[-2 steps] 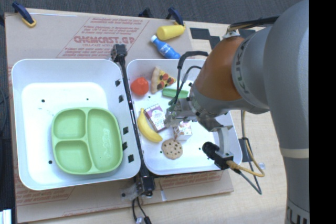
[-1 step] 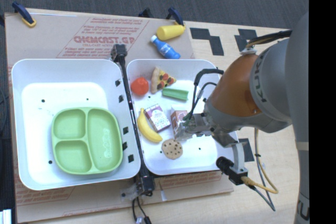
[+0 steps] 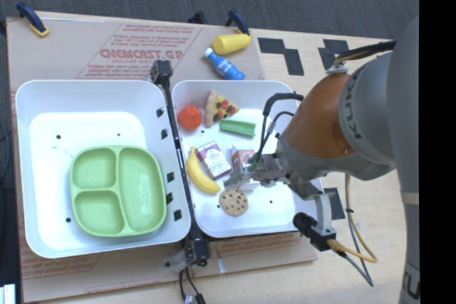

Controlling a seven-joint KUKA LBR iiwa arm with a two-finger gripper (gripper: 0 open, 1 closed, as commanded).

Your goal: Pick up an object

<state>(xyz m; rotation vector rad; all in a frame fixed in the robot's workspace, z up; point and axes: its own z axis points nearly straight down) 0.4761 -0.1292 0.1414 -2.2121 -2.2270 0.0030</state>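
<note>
The right bin [image 3: 281,221] holds several toy foods: a yellow banana [image 3: 201,171], a red tomato [image 3: 189,117], a pizza slice [image 3: 219,107], a green block [image 3: 237,127], a small maroon-and-white box [image 3: 214,159] and a cookie [image 3: 233,203]. My gripper [image 3: 247,172] is low in this bin, just right of the box and above the cookie. It sits over a small reddish item [image 3: 243,155] that it partly hides. The arm's orange band [image 3: 320,124] covers the bin's right side.
A green divided plate [image 3: 117,190] lies in the left bin [image 3: 43,110]. Behind the bins, on the bench, rest a yellow bottle [image 3: 230,43] and a blue bottle [image 3: 225,65]. A black clamp [image 3: 162,71] sits where the bins meet.
</note>
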